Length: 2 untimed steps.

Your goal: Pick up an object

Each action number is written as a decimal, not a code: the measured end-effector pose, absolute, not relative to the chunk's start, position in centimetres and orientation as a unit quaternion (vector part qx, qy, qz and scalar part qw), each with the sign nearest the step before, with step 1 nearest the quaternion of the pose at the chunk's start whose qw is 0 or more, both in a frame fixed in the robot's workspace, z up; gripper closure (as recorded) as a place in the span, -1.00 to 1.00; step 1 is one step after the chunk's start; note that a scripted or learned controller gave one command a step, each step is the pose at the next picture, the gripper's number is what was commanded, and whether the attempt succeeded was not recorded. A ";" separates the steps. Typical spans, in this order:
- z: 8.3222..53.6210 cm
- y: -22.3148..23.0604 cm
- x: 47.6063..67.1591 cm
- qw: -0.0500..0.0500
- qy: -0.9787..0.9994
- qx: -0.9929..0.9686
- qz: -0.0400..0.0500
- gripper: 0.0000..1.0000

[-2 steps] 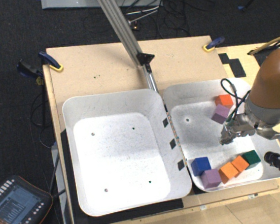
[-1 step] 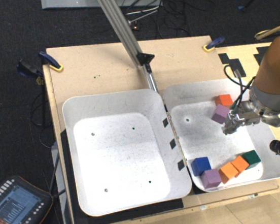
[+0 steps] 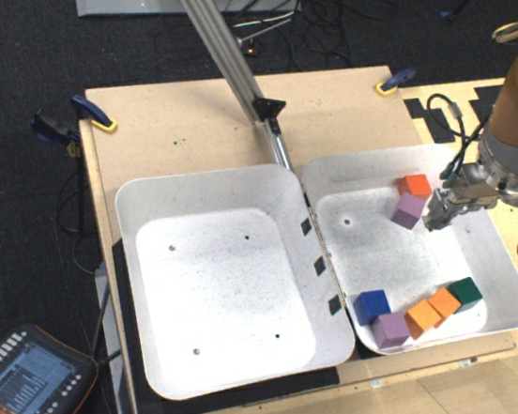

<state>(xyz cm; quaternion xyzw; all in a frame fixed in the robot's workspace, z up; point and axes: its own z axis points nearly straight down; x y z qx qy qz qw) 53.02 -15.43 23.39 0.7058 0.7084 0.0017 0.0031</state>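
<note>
We see two white bins of smooth, faintly speckled plastic on a matt, pale wooden bench. The coloured blocks look matt and smooth. A slanted pole appears to be brushed metal.

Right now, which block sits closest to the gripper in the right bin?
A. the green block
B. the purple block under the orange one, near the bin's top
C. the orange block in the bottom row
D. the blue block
B: the upper purple block lies just left of the gripper, while the blue block, green block and lower orange block sit along the bin's near edge.
</note>
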 end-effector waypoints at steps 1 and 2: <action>22.4 -9.9 54.7 0.000 0.710 0.704 0.001 1.00; 23.4 -4.3 55.9 0.000 0.710 0.704 0.001 1.00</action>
